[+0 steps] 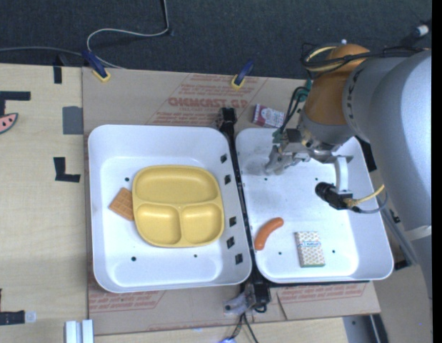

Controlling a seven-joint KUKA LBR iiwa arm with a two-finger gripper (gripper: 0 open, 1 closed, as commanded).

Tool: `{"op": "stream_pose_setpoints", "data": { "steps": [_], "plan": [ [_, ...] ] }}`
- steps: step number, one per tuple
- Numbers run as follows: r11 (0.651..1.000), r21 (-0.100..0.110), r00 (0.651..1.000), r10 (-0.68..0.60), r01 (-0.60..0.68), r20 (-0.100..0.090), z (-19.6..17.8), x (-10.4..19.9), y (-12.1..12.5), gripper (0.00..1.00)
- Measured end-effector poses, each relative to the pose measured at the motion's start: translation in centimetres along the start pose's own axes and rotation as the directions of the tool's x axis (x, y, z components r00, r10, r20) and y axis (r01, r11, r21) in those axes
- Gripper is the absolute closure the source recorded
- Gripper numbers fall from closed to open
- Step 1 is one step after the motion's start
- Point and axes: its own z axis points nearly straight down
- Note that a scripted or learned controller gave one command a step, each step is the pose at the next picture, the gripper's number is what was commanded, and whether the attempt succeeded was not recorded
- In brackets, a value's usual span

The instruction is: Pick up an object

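In the right bin (363, 263) an orange sausage-shaped piece (268, 232) lies near the left wall, and a small patterned box (310, 249) lies to its right near the front. My gripper (276, 160) hangs over the back left part of that bin, well behind the sausage and the box. Nothing shows between its fingers. The left bin (106, 213) bears a yellow three-compartment plate (179, 204), with a tan cracker (122, 204) tucked under the plate's left edge.
A small printed packet (266, 115) lies on the cardboard behind the right bin. Black clips (233, 184) line the wall between the bins. The grey arm (399, 127) covers the right bin's back right corner. A cable (353, 200) loops near the wrist.
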Motion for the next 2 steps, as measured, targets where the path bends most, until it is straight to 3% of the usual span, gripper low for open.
{"op": "stream_pose_setpoints", "data": {
  "steps": [1, 2],
  "plan": [
    [1.0, 0.0, 1.0, 0.0, 0.0, 0.0, 0.0, 0.0, 0.0, 0.0],
    [1.0, -0.001, 1.0, 0.0, 0.0, 0.003, 2.8, -0.2, 0.3, 0.0]
  ]
}}
